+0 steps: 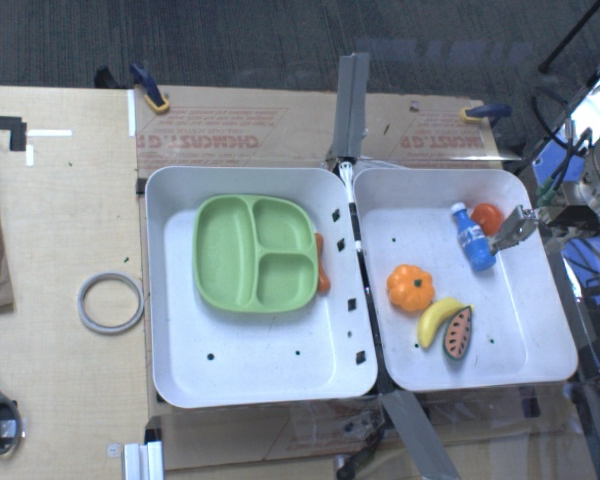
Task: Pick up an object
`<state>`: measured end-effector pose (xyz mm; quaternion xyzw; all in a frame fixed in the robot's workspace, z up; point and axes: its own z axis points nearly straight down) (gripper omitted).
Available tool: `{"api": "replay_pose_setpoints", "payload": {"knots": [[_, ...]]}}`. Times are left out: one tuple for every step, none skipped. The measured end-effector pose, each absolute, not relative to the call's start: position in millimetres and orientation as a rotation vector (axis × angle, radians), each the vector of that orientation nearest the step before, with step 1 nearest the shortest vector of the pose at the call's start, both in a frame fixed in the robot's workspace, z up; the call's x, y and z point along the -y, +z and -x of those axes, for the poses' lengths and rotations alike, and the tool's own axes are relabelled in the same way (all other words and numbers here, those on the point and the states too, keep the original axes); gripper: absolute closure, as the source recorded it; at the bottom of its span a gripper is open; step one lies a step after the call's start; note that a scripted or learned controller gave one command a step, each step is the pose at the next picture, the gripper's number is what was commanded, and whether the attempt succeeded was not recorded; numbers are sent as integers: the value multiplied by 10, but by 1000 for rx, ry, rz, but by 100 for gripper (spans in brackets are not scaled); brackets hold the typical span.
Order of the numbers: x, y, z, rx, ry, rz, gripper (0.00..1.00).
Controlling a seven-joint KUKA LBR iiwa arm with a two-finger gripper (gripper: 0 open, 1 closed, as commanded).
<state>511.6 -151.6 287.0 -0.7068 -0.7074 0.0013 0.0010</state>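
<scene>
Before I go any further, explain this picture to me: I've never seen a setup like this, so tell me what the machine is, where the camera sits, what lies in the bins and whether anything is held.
This is one shot from a camera fixed above a bench, looking down at a slant. On the bench sit two shallow white bins side by side. The left bin holds a green divided plate, with something small and orange peeking out at its right edge. The right bin holds toy food: an orange pumpkin, a banana, a watermelon slice, a blue bottle and a red-orange ball. The machine is a robot arm reaching in from the right; its gripper sits close to the bottle and ball. I cannot tell whether it holds anything. Outside the bins, a grey ring lies on the bench.
</scene>
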Motion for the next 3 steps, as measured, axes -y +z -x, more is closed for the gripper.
{"api": "replay_pose_setpoints", "payload": {"knots": [[1880, 2405, -5669, 2219, 4, 2223, 0], [1979, 941, -6337, 2226, 1, 2218, 0], [1977, 1026, -6331, 2225, 5, 2214, 100]]}}
